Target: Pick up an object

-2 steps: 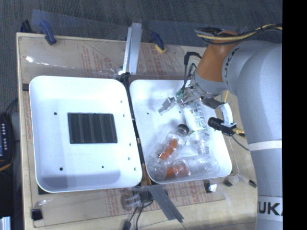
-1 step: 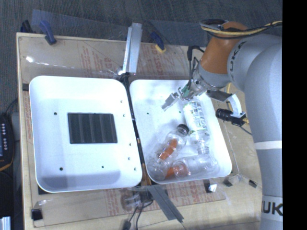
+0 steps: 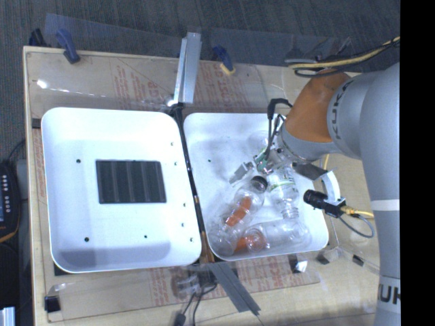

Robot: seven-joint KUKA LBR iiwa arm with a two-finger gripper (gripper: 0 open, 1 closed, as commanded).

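The right bin [image 3: 204, 148] holds several clear plastic bottles heaped in its near half. One bottle [image 3: 239, 210] has orange inside and lies tilted near the middle. A second one with orange [image 3: 252, 239] lies at the near wall. A bottle with a green-and-white label [image 3: 287, 194] lies to the right, and a plain clear bottle [image 3: 293, 233] is in the near right corner. My gripper [image 3: 253, 172] hangs low in the middle of this bin, just above the far end of the heap, beside the labelled bottle. Nothing shows as lifted.
The left bin [image 3: 68, 148] has a dark ribbed rectangle [image 3: 130, 181] on its floor. A metal bar [image 3: 186, 66] stands up behind the divider between the bins. The grey arm with its orange band [image 3: 309, 114] covers the right bin's far right corner. Cables [image 3: 340, 209] lie by the right wall.
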